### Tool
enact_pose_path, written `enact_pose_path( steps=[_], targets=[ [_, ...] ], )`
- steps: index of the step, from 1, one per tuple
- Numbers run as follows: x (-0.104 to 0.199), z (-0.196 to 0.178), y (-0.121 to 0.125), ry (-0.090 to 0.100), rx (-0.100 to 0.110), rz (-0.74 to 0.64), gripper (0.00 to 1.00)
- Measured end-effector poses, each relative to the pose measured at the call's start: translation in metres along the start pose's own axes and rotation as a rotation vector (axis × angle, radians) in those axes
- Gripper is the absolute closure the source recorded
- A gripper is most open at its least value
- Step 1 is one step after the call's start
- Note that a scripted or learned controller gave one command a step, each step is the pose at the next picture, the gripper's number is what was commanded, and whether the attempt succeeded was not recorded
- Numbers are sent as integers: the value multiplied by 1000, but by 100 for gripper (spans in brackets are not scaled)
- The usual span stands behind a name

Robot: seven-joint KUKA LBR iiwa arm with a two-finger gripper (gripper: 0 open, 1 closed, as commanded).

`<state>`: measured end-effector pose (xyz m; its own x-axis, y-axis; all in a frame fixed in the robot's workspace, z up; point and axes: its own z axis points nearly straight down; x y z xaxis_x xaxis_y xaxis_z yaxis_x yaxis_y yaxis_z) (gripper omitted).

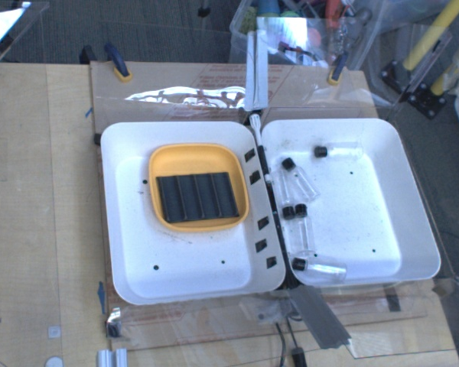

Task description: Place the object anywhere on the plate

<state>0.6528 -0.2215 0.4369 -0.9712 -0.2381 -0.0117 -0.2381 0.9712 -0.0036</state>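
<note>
Gripper state: cannot tell from this view.

Plate (pixel 162 161): yellow, rounded-square, shallow. It sits in the left bin (pixel 176 281), toward the far half and right of centre, its right edge near the wall shared with the right bin (pixel 382 228).

Block (pixel 197 197): black, rectangular, with ridges running front to back. It lies flat on the plate, inside the rim, toward the near edge. Yellow shows on all sides of it, most on the far side. Apart from the vials, it is the only loose thing in either bin.

Vials (pixel 300 183): clear, with black caps, all lying on their sides in the right bin. One is near the far wall, cap to the left. Several are clustered along the left side close to the shared wall. One lies at the near-left corner.

Markers (pixel 261 223): small black squares in a row down the shared wall.

Both bins rest on a cardboard sheet (pixel 176 79) on the wooden bench (pixel 38 205). Two clamps (pixel 118 63) hold the sheet's far edge. A clear tub (pixel 314 6) of mixed coloured items stands beyond the bench.
</note>
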Motion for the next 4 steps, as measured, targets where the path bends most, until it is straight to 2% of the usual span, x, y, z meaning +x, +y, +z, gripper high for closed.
enact_pose_path(
  steps=[2, 4],
  targets=[
    [2, 0, 1, -1, -2, -686, 100],
    [-15, 1, -3, -1, -6, -1356, 100]
  ],
)
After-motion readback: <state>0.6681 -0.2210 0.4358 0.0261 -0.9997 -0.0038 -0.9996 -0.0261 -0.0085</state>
